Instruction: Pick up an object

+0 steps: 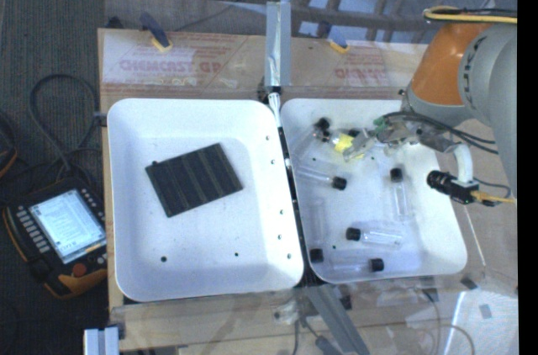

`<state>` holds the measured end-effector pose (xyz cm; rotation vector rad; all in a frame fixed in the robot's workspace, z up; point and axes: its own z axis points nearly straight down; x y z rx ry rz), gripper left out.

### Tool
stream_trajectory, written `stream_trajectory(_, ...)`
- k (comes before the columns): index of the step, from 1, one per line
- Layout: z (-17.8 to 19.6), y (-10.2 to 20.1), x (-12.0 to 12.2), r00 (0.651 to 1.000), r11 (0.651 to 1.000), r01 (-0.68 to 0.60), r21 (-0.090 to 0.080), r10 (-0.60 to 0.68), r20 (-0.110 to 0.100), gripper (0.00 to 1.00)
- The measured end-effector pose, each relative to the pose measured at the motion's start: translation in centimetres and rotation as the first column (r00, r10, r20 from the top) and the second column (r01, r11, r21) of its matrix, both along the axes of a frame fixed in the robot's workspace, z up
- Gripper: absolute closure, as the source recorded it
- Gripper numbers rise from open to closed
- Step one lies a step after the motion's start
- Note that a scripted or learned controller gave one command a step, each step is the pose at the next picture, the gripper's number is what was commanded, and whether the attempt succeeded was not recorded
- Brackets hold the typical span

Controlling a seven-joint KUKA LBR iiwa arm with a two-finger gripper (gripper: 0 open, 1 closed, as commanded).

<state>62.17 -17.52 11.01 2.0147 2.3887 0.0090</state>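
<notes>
Robotics lab: teach pendant (63, 231) on carpet, white bins (197, 278) on bench.

One fixed camera looks down on the bench from above, at a slant, from a moderate distance: both white bins fall whole within the frame. The left bin (126, 177) lies well to the left of the gripper (363, 145); the right bin (437, 248) sits directly beneath it. The arm (471, 71) enters from the right edge, so the camera faces it side-on. Floor shows along the top and left margins, with a handheld control pendant (59, 231) far left of the gripper, beyond the left bin.
</notes>
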Motion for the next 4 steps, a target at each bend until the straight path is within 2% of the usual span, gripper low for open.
stream_trajectory(4, 0.00, 0.00, 0.00, 1.000, 1.000, 0.000, 0.000, 0.000, 0.000, 0.00)
